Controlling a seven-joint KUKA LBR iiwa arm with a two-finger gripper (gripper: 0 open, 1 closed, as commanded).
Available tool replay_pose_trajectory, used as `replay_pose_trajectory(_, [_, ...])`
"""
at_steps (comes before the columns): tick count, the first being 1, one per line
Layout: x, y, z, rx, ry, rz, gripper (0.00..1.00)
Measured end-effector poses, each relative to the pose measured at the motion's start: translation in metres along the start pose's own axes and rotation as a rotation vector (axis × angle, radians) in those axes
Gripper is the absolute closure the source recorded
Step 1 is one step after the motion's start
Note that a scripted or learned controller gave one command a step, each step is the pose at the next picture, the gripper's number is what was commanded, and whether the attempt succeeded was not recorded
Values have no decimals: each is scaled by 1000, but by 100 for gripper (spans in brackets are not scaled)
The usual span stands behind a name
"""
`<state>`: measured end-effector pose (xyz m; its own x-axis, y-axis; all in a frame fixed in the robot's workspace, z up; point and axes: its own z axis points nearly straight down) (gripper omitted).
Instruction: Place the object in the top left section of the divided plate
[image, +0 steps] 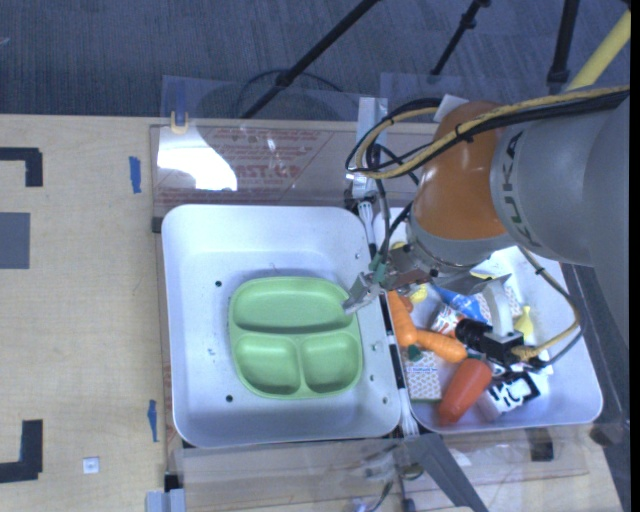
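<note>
While the green divided plate (285, 312) sat roughly in the middle of the left bin (190, 300), with one wide section along its far side and two smaller ones along the near side, the tool (362, 292) hung right over the plate's right rim, near the upper right corner of it. Honestly couldn't tell if the tool was apart or together, or if it had anything in it, it was just a greyish blur at that spot. All the loose stuff I could make out was piled in the right bin (580, 400): an orange carrot (403, 318) just past the divider between the bins, a second carrot (440, 346) lying across it, a fatter red-orange piece (462, 390) closer to the near edge, plus something blue (466, 302) and some white packets (505, 295). The arm (565, 180) with its orange band (460, 190) loomed over that bin from the right, cables (400, 150) looping off it. Both bins sat on the light wooden worktop (70, 350).
</note>
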<state>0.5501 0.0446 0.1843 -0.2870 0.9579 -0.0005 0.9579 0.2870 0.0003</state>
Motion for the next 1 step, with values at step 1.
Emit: replay_pose_trajectory(1, [-15, 17, 0, -1, -1, 137, 0])
